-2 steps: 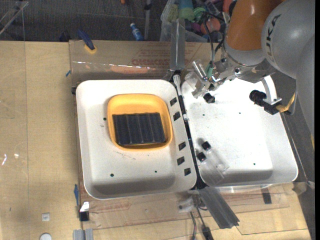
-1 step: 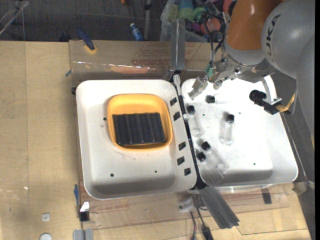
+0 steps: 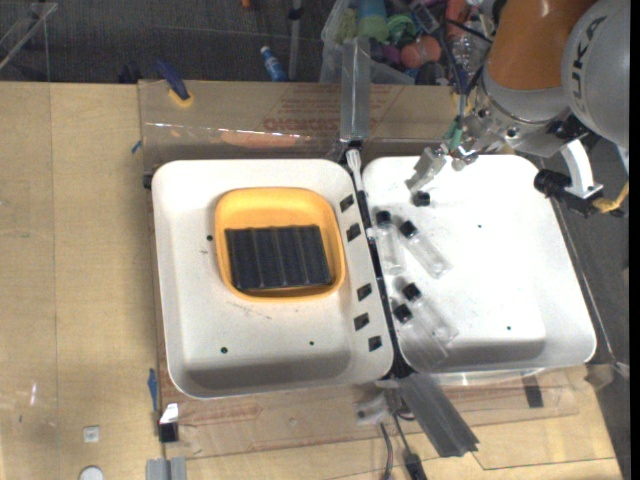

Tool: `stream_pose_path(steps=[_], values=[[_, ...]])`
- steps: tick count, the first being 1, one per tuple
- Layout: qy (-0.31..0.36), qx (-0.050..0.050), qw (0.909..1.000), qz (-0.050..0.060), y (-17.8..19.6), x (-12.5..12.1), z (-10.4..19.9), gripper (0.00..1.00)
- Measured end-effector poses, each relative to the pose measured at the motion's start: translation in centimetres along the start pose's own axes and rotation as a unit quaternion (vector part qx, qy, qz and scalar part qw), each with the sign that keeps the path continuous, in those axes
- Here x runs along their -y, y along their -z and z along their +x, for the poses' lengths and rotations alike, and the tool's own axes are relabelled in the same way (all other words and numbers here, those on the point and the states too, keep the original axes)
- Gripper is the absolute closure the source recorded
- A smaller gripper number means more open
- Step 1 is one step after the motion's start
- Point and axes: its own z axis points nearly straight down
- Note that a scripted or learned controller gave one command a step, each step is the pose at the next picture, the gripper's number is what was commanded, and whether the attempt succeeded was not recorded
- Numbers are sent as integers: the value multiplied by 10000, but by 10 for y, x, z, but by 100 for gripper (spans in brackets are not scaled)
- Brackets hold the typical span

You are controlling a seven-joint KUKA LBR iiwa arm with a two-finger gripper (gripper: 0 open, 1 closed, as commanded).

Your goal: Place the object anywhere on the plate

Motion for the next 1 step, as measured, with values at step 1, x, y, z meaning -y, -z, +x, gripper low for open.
stream_pose_path(steps=[1], values=[[975,5,9952,-8,19,29,-62,0]])
